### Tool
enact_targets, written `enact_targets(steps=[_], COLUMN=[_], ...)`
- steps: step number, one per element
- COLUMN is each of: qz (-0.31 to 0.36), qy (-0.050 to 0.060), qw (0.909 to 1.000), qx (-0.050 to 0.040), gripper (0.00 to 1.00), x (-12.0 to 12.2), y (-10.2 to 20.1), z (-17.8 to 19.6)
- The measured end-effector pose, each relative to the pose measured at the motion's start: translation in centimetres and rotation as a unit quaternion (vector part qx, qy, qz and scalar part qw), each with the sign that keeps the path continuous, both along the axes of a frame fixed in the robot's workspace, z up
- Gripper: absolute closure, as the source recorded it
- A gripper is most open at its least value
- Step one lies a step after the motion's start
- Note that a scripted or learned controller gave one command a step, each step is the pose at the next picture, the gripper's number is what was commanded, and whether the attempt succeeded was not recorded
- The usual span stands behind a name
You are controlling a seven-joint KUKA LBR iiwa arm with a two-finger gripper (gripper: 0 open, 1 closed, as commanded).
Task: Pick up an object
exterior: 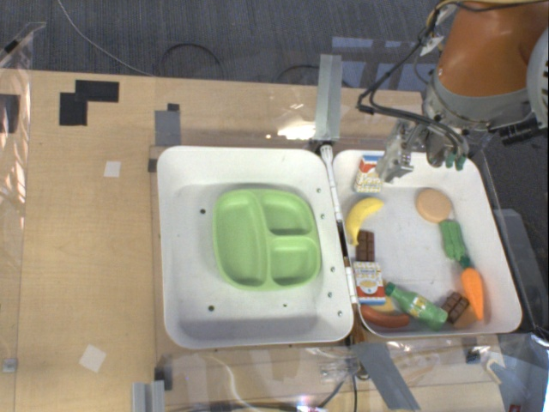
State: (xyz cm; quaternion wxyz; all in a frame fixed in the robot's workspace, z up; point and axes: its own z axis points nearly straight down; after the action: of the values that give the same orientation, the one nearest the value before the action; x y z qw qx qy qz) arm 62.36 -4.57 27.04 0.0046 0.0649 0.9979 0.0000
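Toy food is scattered in the right bin (506, 312): a banana (363, 215), a chocolate bar (365, 246), a small carton (368, 282), a green bottle (418, 305), a carrot (473, 292), a cucumber (454, 241), a round biscuit (434, 204) and a box (369, 174) at the far left corner. A green divided plate (264, 238) lies in the left bin (184, 316). The gripper (396, 163) is seen over the far side of the right bin, just right of the box; whether it is released or clenched cannot be told.

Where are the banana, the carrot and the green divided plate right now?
banana (361, 216), camera view, middle of its yellow curve.
carrot (473, 292), camera view, centre of its orange body.
green divided plate (238, 234), camera view, floor of the large left compartment.
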Motion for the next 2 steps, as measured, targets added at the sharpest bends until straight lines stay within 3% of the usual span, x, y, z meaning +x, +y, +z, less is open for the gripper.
enact_targets(steps=[1,2], qz=[-0.037,-0.091], qy=[-0.002,-0.003], qw=[0.9993,0.9959], qx=[0.0020,0.0033], gripper=[1.00,1.00], x=[2.7,2.9], y=[5.6,11.0], z=[4.4,11.6])
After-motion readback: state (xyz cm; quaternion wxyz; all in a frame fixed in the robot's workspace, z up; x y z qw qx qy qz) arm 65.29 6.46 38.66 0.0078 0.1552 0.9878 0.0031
